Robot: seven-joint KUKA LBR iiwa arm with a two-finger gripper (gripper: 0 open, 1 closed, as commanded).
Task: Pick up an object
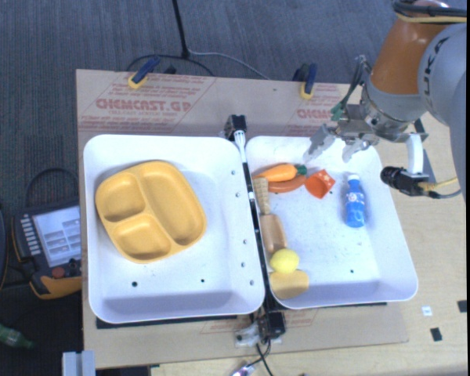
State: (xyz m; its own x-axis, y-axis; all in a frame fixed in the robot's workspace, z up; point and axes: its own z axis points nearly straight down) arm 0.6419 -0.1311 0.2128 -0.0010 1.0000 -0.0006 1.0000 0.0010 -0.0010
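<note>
Over on the left, the left bin (pixel 117 292) carries just one thing: a yellow divided plate (pixel 149 208), sitting flat and a little askew in the middle, well clear of the walls. That looks like a set-down spot more than a target.

Across the central divider, the right bin (pixel 384 284) is where the pickable clutter sits. Hard against the divider runs a line of toy food: a tan piece (pixel 261 195) at the far end, a wooden-looking block (pixel 272 231) below it, then a yellow ball (pixel 284 261) touching a yellow block (pixel 291 283) in the near left corner. Crowded against the wall like that, they leave little room for a finger on the divider side.

Further in, an orange toy carrot (pixel 281 173) lies on its side with its green end pointing right, and a small red-orange piece (pixel 321 183) sits just beside that end. To the right, a blue bottle (pixel 354 200) lies flat with its white cap toward the far side, apart from everything else. I'd judge it the easiest grab, with free space on both flanks.

And the gripper (pixel 335 144) hangs over the far edge of the right bin, fingers spread apart and carrying nothing, just beyond the carrot and the red-orange piece. Nothing is lifted yet; every object rests on the bin floor.
</note>
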